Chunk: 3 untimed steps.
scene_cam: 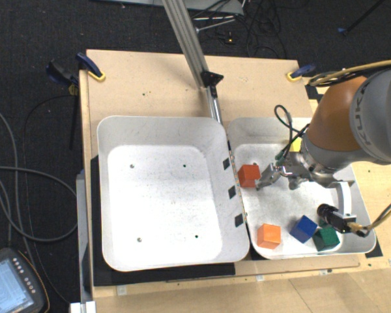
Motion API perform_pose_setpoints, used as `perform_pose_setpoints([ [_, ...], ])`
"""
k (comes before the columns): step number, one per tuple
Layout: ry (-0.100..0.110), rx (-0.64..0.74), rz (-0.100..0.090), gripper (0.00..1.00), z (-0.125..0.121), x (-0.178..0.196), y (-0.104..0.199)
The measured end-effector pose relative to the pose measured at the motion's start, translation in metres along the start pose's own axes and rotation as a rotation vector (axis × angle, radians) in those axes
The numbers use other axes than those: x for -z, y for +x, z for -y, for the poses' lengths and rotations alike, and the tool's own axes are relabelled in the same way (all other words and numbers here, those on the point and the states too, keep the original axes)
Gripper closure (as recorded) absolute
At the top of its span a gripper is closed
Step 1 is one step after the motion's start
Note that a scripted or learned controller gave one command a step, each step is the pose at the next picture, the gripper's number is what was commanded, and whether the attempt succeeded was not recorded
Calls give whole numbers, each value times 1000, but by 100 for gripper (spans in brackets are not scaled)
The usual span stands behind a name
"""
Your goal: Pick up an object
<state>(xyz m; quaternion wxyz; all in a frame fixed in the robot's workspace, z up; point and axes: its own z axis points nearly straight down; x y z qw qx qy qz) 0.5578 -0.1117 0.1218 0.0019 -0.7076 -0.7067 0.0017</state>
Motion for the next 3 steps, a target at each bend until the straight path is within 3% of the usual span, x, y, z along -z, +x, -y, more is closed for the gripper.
perform_pose_setpoints([
  [1,-3,1,0,0,0,-28,0],
  [2,-6,0,0,100,-1,-16,0],
  [3,-9,3,1,100,1,26,2],
])
